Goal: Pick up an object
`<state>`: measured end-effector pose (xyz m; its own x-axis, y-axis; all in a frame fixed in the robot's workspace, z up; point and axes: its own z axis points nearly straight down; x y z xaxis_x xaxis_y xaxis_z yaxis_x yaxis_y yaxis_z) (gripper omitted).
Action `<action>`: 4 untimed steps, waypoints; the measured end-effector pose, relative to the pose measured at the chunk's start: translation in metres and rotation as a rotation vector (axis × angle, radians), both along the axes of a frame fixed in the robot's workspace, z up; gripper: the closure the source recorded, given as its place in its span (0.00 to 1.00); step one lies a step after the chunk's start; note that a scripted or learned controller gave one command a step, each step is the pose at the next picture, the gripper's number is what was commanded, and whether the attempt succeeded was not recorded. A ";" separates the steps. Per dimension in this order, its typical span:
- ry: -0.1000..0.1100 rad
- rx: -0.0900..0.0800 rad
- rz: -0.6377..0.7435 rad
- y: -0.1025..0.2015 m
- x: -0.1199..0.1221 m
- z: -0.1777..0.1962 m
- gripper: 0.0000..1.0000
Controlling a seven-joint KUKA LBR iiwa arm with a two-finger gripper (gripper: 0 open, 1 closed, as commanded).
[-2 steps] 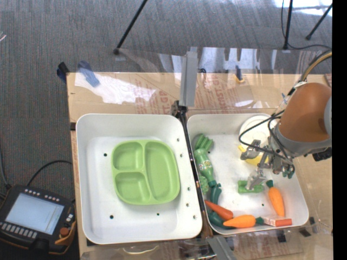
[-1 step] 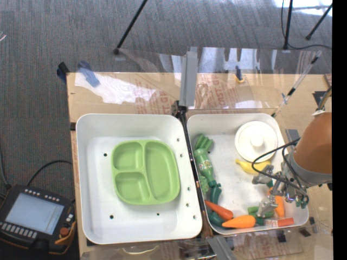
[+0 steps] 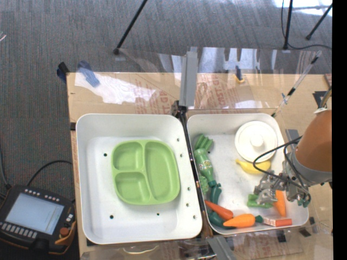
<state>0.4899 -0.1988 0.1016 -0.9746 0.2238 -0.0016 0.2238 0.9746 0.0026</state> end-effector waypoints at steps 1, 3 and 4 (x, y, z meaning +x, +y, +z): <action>-0.008 -0.005 0.049 0.032 0.036 -0.008 1.00; -0.007 -0.003 0.012 0.054 0.095 -0.009 0.00; -0.006 0.001 -0.077 0.002 0.138 -0.009 0.00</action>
<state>0.6278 -0.1971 0.0921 -0.9544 0.2984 -0.0065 0.2984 0.9544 0.0054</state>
